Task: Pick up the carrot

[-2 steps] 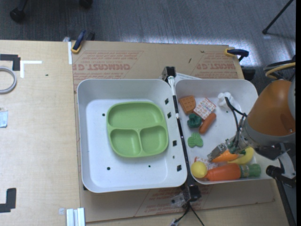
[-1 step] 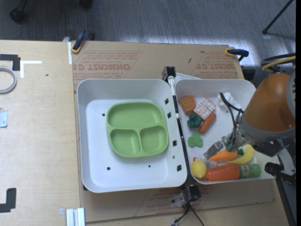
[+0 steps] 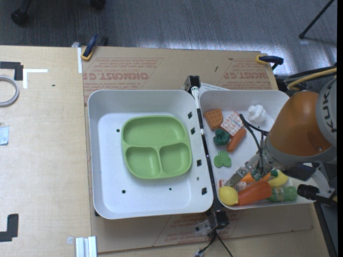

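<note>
Carrot (image 3: 256, 192) top — perhaps gripper (image 3: 252, 171) too — behind arm.

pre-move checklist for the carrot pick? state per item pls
1. Carrot located: ok, lying at the near edge of the right bin.
2. Gripper over carrot: ok, just above it.
3. Finger state: cannot tell.
4. Carrot held: cannot tell.
5. Space around carrot: not ok, lemon against its left end and other toys crowd it.
6. Second orange piece further back: not ok, could be confused with the target.
</note>
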`<state>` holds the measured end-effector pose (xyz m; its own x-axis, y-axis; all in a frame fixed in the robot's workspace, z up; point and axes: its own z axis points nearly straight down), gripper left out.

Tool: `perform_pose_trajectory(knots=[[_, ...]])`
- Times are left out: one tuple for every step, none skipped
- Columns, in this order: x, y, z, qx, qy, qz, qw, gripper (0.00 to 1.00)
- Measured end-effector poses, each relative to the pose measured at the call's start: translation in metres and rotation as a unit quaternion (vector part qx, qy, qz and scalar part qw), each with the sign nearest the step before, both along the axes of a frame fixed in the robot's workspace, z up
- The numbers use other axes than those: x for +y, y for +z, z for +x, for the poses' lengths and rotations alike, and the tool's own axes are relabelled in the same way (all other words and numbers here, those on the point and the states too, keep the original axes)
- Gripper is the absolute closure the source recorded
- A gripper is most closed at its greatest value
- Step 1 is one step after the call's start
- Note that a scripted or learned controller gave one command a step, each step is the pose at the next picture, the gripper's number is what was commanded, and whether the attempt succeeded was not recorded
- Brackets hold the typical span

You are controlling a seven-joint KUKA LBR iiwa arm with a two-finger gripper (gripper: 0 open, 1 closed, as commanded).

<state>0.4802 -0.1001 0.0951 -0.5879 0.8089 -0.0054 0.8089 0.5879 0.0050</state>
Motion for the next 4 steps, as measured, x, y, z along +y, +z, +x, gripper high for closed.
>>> perform_pose_trajectory(knots=[[-0.003, 0.068, 0.024, 0.002, -0.022, 0.0005, 0.9998, 0.0], [-0.001, 0.0, 0.0, 0.0, -0.062, 0.0008, 0.998, 0.0], [0.0, -0.001, 0.005, 0.002, -0.06, 0.001, 0.9982, 0.0], [-0.004, 0.036, 0.021, 0.003, -0.106, 0.0008, 0.9944, 0.0]])
